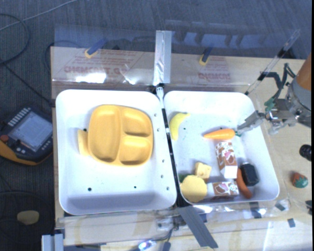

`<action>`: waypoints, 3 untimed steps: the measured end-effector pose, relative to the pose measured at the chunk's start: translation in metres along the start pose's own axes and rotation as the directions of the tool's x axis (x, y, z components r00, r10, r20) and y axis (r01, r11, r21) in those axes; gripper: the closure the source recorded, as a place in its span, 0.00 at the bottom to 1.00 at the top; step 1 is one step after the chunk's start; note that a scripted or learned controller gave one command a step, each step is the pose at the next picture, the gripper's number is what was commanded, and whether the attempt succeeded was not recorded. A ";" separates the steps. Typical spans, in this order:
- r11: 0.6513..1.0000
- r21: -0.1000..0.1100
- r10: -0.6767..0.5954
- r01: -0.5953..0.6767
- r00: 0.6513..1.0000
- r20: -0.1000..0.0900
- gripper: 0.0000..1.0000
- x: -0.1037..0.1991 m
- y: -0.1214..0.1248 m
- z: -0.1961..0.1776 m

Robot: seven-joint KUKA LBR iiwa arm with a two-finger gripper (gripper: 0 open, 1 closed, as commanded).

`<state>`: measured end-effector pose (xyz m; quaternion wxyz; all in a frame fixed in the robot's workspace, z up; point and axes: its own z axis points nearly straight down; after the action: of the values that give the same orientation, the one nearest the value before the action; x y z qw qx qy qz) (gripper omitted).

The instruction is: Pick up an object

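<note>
The right bin (261, 145) holds several things. An orange carrot (219, 134) lies across its middle, and a yellow banana (177, 123) rests at the left wall. A brown-and-white snack packet (226, 158) lies below the carrot, with a second packet (223, 189) near the front. A pale cheese wedge (202, 170) sits above a yellow lemon (194, 188). A black block (249, 173) rests on a red-orange piece (244, 188) at the front right. My gripper (247, 123) reaches in over the right rim, its tip just right of the carrot's thick end, with nothing seen in it.
The left bin (68, 187) carries a yellow divided plate (120, 134). A metal divider (163, 56) stands behind the seam between the bins. A handheld pendant (26, 135) lies on the floor at the left. Small dark items (300, 180) sit on the bench at the right.
</note>
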<state>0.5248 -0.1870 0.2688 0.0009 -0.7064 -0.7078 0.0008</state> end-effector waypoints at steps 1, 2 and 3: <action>0.999 -0.002 -0.033 0.033 0.999 0.001 0.00 0.033 0.047 0.171; 0.982 -0.014 -0.190 0.190 0.982 0.003 0.00 -0.018 0.029 0.178; 0.982 -0.017 -0.190 0.190 0.982 0.004 1.00 -0.018 0.030 0.168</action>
<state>0.5544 -0.2052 0.1005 -0.0059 -0.6357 -0.7719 -0.0048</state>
